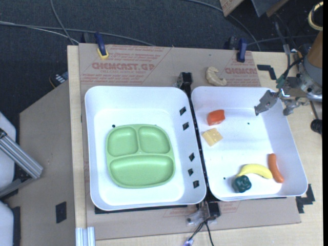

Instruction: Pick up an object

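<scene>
The right bin (241,99) holds a red-orange block (216,117), a pale yellow wedge (212,136), a banana (256,171), a dark green lump (242,183) and an orange sausage-shaped piece (275,168). My gripper (275,108) hangs over the bin's far right corner. Its fingers are spread open and nothing sits between them. It is well to the right of the red-orange block and well above the banana in the picture.
The left bin (97,111) carries a green divided plate (139,155). A tan curved object (216,76) lies on the bench just beyond the right bin. Blue clamps (101,46) hold the board's far edge. Cables trail at the back.
</scene>
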Action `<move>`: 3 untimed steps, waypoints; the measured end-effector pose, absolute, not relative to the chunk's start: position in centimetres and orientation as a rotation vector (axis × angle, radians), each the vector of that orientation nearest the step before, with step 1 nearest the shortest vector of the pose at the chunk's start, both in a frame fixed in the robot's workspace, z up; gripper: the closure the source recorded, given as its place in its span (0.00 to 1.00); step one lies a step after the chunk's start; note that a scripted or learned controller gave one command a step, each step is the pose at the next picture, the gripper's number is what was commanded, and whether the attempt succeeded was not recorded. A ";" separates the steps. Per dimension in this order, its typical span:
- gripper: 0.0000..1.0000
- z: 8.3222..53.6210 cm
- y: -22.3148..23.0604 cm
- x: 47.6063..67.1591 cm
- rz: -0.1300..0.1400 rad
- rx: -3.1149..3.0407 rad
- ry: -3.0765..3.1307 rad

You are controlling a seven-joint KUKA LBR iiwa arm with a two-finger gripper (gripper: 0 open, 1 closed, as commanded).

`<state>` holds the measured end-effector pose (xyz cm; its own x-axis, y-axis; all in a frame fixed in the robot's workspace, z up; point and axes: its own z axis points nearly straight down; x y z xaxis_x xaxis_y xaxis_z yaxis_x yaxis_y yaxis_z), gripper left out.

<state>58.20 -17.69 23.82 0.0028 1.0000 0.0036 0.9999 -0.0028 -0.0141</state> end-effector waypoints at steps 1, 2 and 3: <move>0.00 24.6 -17.6 58.5 0.000 -2.220 -2.221; 0.00 18.4 -18.0 58.8 0.005 -2.217 -2.217; 0.00 12.1 -18.0 58.8 0.004 -2.217 -2.217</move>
